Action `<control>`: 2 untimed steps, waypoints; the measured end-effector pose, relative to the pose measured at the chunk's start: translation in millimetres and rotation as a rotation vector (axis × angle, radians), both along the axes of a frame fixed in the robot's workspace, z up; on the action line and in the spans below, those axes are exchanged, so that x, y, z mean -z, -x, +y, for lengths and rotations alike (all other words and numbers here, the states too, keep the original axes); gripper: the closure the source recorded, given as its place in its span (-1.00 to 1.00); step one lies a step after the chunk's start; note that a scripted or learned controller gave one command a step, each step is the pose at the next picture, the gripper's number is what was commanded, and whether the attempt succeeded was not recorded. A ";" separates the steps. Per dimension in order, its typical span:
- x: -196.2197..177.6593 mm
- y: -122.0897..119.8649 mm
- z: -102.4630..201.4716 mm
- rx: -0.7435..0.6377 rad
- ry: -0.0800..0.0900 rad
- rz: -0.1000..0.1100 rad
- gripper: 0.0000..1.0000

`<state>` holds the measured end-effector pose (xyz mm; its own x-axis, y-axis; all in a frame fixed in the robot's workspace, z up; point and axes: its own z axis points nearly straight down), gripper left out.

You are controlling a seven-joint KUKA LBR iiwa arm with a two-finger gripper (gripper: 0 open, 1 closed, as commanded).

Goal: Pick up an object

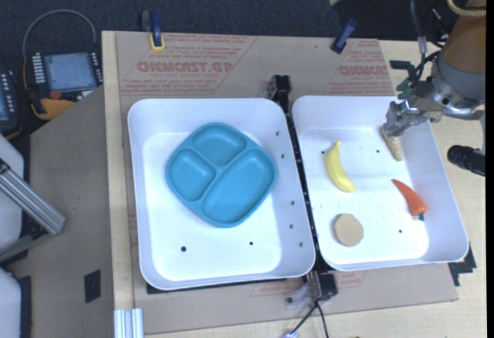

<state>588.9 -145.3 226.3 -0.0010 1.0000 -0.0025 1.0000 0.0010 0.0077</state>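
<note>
Camera view, from above: a small tan, stubby piece of play food (396,147) lies near the far right edge of the right-hand shallow white bin (440,251), and the two-finger gripper (395,126) sits directly over its upper end — whether touching or just above, I cannot tell. Whether the pincer is apart or together cannot be told either; the metal tip is too small and blurred. Nothing visibly sits between its tips.

To do the grasp well, I judge the tip should centre over the tan piece and straddle its narrow width, keeping off the bin wall close by.

Farther out in the same bin lie a yellow plastic banana (339,167), an orange toy carrot (410,197) and a round tan cookie-like disc (348,230). A blue three-compartment plate (221,174) rests in the left bin (154,251).
</note>
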 end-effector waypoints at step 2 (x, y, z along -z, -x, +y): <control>-16.0 -4.1 105.0 -0.006 -0.004 0.004 1.00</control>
